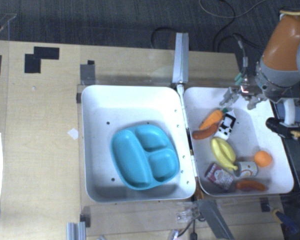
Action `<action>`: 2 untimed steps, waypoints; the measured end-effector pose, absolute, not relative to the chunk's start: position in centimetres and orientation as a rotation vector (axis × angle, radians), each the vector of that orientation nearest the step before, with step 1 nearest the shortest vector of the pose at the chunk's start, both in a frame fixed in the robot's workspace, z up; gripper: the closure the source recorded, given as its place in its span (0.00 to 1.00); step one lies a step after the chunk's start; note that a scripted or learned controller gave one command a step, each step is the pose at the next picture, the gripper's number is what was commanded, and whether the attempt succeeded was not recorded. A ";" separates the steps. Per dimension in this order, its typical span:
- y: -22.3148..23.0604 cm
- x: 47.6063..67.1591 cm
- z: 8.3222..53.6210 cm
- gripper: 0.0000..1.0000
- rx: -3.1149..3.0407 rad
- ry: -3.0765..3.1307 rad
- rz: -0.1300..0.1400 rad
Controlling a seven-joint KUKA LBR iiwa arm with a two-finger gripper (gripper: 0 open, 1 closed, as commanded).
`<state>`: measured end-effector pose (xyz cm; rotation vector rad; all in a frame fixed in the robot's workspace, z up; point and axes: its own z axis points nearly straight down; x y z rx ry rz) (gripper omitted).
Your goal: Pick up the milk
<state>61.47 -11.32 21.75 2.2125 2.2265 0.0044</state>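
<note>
Milk (227,124) is one small white carton with black patches, printed like a cow's hide; whatever is written on it is too small for me to read. It lies in the right bin (288,180), just below my gripper (242,97) and a little to its left, touching nothing of mine. My two fingers hang spread apart above the bin's far end, with nothing between them.

Counting what lies around it: one orange carrot (212,119), tapered, pressed against the carton's left side; one reddish sausage (205,133), smooth and curved, below the carrot; one yellow banana (223,153), glossy like plastic, farther down from me; one round orange (263,159), below me and to my right; one small can (247,169) lying beside the banana's end, its label coloured but unreadable; one dark crinkled pouch (218,176) with a pale picture, its text blurred; and one more red sausage (250,185) at the bin's near wall.

There are two white bins, shallow, smooth, with rounded corners, parted by a metal rail. The left bin (97,134), well away to my left, holds one light blue plate (145,156), matte, rounded, split into three compartments.
</note>
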 end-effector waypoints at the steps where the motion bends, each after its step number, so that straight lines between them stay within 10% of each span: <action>1: -14.8 61.5 8.8 0.00 2.329 2.096 0.010; 2: -14.7 61.8 10.2 1.00 2.322 2.095 0.019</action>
